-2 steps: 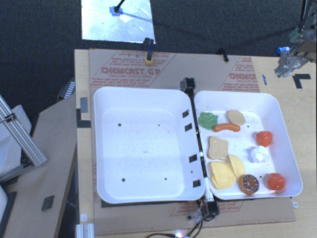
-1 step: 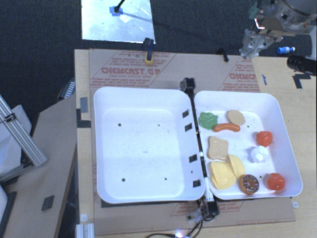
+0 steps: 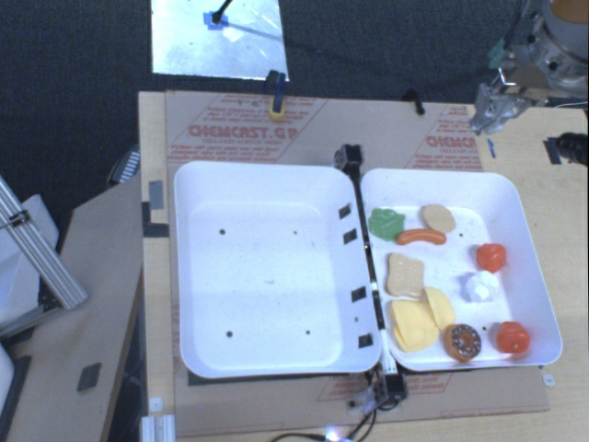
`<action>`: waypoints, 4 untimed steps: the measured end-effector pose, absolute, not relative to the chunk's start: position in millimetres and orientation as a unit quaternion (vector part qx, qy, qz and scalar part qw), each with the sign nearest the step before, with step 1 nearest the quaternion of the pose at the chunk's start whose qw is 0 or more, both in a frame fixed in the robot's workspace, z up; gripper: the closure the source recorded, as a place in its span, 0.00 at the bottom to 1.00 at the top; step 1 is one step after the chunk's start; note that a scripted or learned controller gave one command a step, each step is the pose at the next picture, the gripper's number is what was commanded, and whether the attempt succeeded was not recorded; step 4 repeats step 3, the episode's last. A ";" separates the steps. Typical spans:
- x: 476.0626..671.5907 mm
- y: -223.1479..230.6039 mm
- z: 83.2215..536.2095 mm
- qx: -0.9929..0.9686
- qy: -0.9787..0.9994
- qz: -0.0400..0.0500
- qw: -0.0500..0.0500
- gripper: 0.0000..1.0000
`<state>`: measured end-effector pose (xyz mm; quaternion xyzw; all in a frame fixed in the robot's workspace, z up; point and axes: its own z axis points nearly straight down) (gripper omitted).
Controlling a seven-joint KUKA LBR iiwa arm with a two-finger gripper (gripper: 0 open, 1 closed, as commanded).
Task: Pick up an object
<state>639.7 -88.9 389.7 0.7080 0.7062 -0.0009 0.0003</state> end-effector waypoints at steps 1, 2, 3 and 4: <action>626.2 -72.9 546.4 0.705 0.709 0.007 0.008 1.00; 601.1 -13.4 417.9 0.704 0.710 -0.003 -0.005 1.00; 578.5 -66.2 409.0 0.708 0.706 0.000 0.000 1.00; 578.5 -66.2 409.0 0.708 0.706 0.000 0.000 1.00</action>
